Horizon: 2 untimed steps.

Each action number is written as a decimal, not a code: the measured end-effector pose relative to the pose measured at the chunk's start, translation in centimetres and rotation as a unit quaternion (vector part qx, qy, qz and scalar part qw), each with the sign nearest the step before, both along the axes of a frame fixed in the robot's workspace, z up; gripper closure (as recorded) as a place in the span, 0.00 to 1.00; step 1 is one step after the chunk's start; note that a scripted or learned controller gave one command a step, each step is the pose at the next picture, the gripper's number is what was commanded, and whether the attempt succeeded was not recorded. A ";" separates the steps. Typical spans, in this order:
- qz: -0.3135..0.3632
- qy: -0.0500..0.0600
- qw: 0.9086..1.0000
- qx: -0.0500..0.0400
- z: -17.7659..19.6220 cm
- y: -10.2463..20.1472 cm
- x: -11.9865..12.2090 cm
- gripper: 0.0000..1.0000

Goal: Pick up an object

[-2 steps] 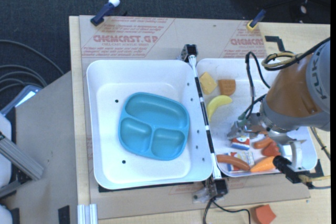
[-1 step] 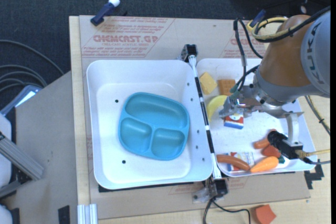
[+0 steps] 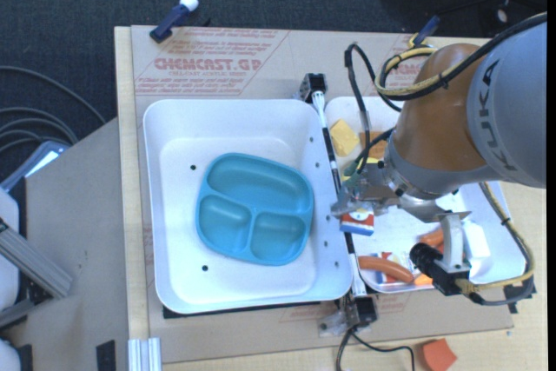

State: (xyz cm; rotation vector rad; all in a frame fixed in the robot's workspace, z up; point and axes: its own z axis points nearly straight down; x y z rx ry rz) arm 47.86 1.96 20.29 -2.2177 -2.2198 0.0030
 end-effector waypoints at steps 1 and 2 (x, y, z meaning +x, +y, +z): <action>0.000 -0.002 1.000 -0.001 5.4 1.6 3.5 1.00; 0.000 -0.002 1.000 -0.001 4.7 -1.7 8.4 1.00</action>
